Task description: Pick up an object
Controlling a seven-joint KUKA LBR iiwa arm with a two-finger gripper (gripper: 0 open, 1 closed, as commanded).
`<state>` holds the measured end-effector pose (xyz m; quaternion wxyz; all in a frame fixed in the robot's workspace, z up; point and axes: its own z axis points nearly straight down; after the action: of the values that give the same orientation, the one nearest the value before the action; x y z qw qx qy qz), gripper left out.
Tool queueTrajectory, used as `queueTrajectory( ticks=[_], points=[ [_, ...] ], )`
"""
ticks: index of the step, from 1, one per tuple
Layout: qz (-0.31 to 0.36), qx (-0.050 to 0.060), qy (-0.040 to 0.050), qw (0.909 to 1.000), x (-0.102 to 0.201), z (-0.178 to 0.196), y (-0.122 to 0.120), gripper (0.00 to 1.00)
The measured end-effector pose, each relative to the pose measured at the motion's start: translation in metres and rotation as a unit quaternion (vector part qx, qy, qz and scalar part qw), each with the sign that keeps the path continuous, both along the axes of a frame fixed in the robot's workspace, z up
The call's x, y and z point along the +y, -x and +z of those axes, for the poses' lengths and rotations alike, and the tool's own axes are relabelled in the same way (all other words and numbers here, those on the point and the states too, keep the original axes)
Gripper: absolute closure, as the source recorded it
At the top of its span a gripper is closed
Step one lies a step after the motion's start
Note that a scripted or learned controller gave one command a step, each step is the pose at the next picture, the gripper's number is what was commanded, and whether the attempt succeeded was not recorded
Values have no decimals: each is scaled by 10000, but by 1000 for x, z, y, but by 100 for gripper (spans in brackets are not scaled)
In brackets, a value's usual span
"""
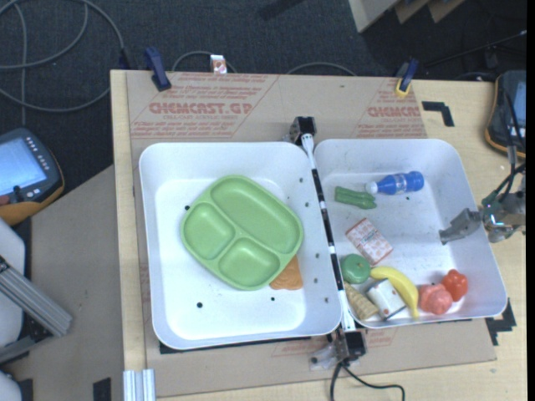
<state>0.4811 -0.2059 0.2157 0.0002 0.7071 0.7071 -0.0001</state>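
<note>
Dark carpet with looping cables surrounds a bench (251, 98) covered by printed brown cardboard, clipped at the back edge by a blue clamp (156, 68) and a yellow-and-blue one (406, 77). Two shallow white bins sit side by side on it, touching along their inner rims.

Left bin (159, 224): a green divided plate (242, 231) lies tilted in the middle, with an orange scrap (288, 277) poking out from under its near right edge.

Right bin (451, 161): a blue bottle (398, 183) lies on its side near the back, and a dark green piece (354, 196) lies just left of it. A small red-patterned box (369, 241) sits near the centre. Along the front edge, from left to right, are a green round lid (355, 268), a tan item (361, 302), a white block (386, 297), a banana (399, 286), and two red objects (441, 292) close together at the right corner.

At the bin's right rim, the gripper (456, 227) reaches in from the right, well apart from the objects. Whether its claw is spread or closed cannot be told from this angle; nothing is visible between its tips.
</note>
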Motion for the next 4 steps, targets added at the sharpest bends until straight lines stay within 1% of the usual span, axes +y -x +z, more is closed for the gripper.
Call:
queueTrajectory(
  ticks=[1, 2, 3, 4],
  points=[
    [58, -5, -16, 10000, 103, -13, -42, 0],
    [-14, 41, -12, 10000, 82, -138, -17, 0],
    [-5, 10, -6, 10000, 78, -131, 2, 0],
    [-2, -9, -2, 10000, 79, -121, 1, 100]
  ],
)
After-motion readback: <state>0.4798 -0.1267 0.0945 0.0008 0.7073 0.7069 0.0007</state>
